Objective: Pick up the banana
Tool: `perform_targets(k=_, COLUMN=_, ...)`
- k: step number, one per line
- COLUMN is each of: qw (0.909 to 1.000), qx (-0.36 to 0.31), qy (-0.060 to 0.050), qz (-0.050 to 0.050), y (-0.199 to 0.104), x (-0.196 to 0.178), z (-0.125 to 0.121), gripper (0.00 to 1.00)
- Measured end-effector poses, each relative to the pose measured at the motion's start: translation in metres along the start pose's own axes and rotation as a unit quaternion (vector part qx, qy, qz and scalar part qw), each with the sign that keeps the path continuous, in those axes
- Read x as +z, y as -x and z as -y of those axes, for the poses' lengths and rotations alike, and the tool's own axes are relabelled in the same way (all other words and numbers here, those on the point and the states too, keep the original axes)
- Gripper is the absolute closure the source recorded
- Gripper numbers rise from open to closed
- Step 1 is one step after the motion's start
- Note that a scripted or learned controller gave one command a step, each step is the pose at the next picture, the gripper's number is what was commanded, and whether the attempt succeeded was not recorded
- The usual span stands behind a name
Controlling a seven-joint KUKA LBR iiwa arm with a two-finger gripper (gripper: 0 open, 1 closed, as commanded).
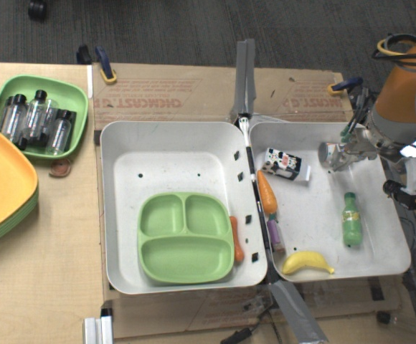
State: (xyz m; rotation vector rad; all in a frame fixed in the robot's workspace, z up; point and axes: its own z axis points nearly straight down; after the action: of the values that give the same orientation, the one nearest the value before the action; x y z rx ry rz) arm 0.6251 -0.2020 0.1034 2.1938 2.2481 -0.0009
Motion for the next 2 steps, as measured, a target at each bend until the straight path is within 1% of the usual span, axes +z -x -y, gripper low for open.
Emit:
perform_targets(k=1, qw=0.9745, qx=0.225, qy=0.0, qz=0.001, y=0.0, x=-0.036, z=-0.013, gripper=1.0)
perform_targets(k=2, qw=0.945, qx=0.327, qy=-0.001, qz=0.0, y=-0.022, x=-0.062, z=-0.019, gripper=1.0)
